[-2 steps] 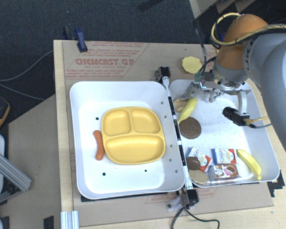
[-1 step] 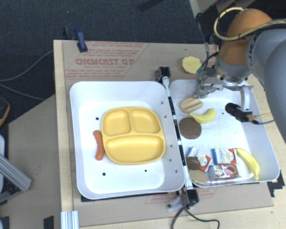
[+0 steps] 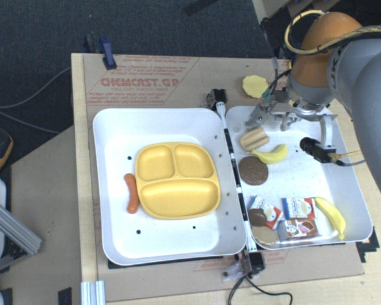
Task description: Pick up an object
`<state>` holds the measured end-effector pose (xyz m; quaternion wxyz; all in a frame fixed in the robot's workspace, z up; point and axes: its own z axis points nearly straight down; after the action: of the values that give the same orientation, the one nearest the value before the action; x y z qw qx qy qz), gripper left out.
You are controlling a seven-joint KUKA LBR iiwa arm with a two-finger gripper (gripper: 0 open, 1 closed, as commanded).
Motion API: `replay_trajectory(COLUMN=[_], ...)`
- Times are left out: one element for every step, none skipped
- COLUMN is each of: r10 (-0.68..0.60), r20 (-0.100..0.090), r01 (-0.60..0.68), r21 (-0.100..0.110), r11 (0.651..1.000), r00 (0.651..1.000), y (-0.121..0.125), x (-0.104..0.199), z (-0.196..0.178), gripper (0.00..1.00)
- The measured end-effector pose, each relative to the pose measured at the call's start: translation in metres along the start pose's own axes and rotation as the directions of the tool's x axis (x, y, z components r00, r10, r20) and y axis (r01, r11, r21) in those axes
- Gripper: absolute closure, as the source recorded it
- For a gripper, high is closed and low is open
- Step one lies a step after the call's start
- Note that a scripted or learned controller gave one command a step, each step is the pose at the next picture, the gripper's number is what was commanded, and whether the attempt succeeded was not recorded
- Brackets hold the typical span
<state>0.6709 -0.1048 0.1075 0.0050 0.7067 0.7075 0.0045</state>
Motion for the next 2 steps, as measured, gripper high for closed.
replay_trajectory(r10=[0.008, 0.008], r20=[-0.002, -0.002], r01=[-0.008, -0.008], r21=[0.015, 0.022], r11=[1.0, 1.0], r00=[1.0, 1.0], y=[-0.1, -0.197], x=[-0.032, -0.055], z=[0.02, 0.021], gripper=[0.0, 0.0])
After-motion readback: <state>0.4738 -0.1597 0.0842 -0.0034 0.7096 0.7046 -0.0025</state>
